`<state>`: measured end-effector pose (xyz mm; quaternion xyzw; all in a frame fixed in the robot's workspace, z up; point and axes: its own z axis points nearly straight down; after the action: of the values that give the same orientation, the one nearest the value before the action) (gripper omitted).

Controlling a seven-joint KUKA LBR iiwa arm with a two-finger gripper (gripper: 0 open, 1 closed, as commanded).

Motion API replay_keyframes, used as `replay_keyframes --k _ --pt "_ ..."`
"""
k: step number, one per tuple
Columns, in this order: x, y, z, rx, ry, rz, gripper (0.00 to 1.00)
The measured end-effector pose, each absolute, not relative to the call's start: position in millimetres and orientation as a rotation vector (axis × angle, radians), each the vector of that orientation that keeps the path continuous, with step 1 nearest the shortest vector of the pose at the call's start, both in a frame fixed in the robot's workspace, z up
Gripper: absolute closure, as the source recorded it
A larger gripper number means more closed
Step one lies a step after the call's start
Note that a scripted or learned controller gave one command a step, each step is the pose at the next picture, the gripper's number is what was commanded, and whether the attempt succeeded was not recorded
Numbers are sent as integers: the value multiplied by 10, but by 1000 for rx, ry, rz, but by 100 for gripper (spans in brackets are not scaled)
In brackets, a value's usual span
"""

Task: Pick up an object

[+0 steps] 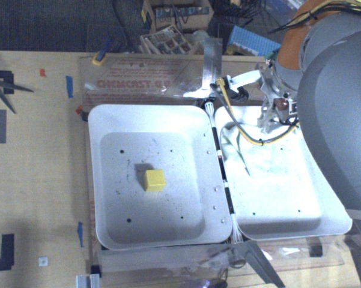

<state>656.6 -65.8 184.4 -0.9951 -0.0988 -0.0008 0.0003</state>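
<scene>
1. Gripper [271, 120] hanging low over the far corner of the right-hand white bin [300, 221], close to that bin's inner wall; blurred and partly masked by the wrist, so spread or pressed together cannot be told. Nothing seen held in it.
2. Just beside the gripper, toward the view's left: a yellow-and-black cable [247, 139] looping from the wrist down across the bin floor and back up to the far rim.
3. Directly above and to the view's right of the gripper: the grey arm [342, 101], very large in the view, covering the right bin's far right side; orange band [297, 35] higher up, beyond the wrist.
4. Below the gripper, toward the near edge of the view: the bare pale floor of the right bin, with a few small dark dots.
5. Well apart from the gripper, to the view's left and nearer the viewer: a small yellow cube [155, 180], resting about mid-floor in the left-hand white bin [108, 125], touching no wall, with a short shadow on its far-left side.
6. Between the gripper and the cube: the two bins' touching rims, with a dark seam running along them.
7. Beyond the left bin, far-left of the gripper: a clear plastic sheet with red lettering [138, 80] lying on the wooden bench [36, 179].
8. Farthest from the gripper, on the bench's left part: a strip of blue tape [69, 87] and a black bracket [6, 254] at the near-left corner.
</scene>
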Motion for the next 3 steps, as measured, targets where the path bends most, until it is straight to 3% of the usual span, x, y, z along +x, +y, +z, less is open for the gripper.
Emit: replay_keyframes --k 1,2,3 --pt "6508 -1004 958 -3081 -616 -9 100" --pt "6513 -986 1056 -3080 -622 -6 100" --pt "6480 -255 1845 -3067 -679 1 100"
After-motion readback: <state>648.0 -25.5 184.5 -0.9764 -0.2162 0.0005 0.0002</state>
